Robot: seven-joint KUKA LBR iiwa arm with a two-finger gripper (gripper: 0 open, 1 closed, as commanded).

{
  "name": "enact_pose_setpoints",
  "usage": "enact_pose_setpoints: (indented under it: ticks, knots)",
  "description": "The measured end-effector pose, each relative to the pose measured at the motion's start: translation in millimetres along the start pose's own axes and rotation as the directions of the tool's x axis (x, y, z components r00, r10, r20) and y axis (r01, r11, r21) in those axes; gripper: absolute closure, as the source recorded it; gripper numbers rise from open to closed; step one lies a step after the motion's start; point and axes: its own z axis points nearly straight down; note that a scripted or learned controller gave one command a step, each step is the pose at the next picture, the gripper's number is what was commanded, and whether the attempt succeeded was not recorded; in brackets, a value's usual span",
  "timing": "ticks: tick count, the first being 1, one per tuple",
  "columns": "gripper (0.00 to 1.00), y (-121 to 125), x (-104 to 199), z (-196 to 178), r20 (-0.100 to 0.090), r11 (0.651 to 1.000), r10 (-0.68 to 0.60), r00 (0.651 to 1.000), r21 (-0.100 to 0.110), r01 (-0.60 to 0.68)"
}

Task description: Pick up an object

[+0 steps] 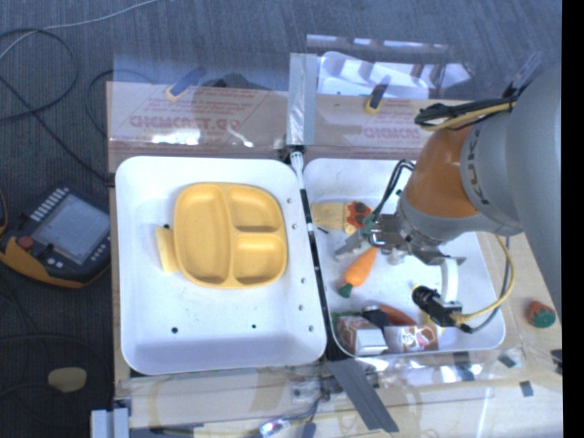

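From my remote seat I begin at the near edge of the right bin [493,340]. A small printed carton [401,338] and a dark and red item that I cannot identify lie there, against the near wall. This corner is crowded, so I judge it a poor place to reach.

A little farther in, the toy carrot [360,269] lies on the bin floor, tilted, with its green end toward me. It looks like light, stiff plastic, smooth and maybe slippery. I would take it across the thick orange middle, not at the thin tip. There is free floor around it on the near side, and the wall between the bins is near on its left.

The end effector [376,237] hangs just beside and above the carrot. I cannot tell how it is set, and I see nothing in it.

Behind the carrot a yellowish toy food piece [330,215] lies near the far-left corner.

In the left bin [146,336], the yellow divided plate [228,234] sits well apart.
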Motion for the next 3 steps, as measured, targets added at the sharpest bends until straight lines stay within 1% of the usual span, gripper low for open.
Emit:
enact_pose_setpoints:
  ticks: [1, 2, 3]
  knots:
    - [1.00, 1, 1, -9, -0.004, 1.000, 0.001, 1.000, 0.000, -0.001]
    - [1.00, 39, 24, -124, 0.000, 0.992, 0.126, 0.992, 0.019, -0.126]
    - [1.00, 73, -11, -180, 0.004, 0.959, 0.284, 0.959, 0.019, -0.284]
